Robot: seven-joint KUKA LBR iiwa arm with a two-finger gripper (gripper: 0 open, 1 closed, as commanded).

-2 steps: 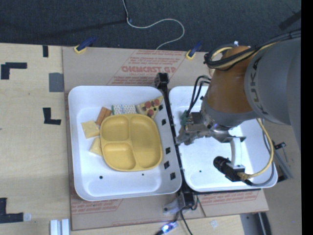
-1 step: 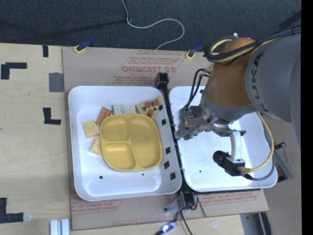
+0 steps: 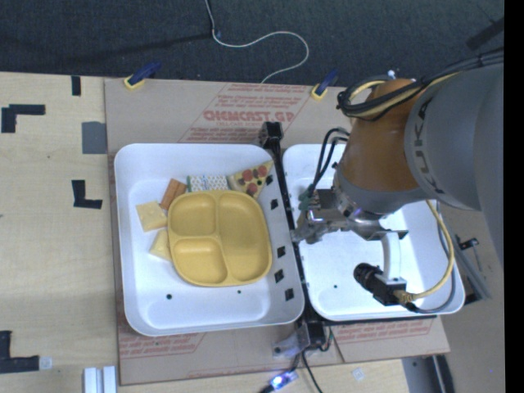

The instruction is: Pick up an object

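A yellow divided plate (image 3: pixel 219 237) lies in the middle of the left bin (image 3: pixel 143 301). Along its upper and left sides are small food-like pieces: a brown block (image 3: pixel 172 193), a pale yellow square (image 3: pixel 151 216), a pale wedge (image 3: pixel 159 246), a speckled white-green piece (image 3: pixel 206 183) and a pizza-like slice (image 3: pixel 252 178). My gripper (image 3: pixel 313 219) hangs over the left part of the right bin (image 3: pixel 426 301), close to the divider between the bins. The wrist hides its tip, and I see nothing held in it.
The arm's orange band and grey body cover the upper half of the right bin. A black connector with a yellow cable (image 3: pixel 378 283) sits over that bin's floor. A black divider strip (image 3: pixel 282 219) runs between the bins. Cardboard lies under both.
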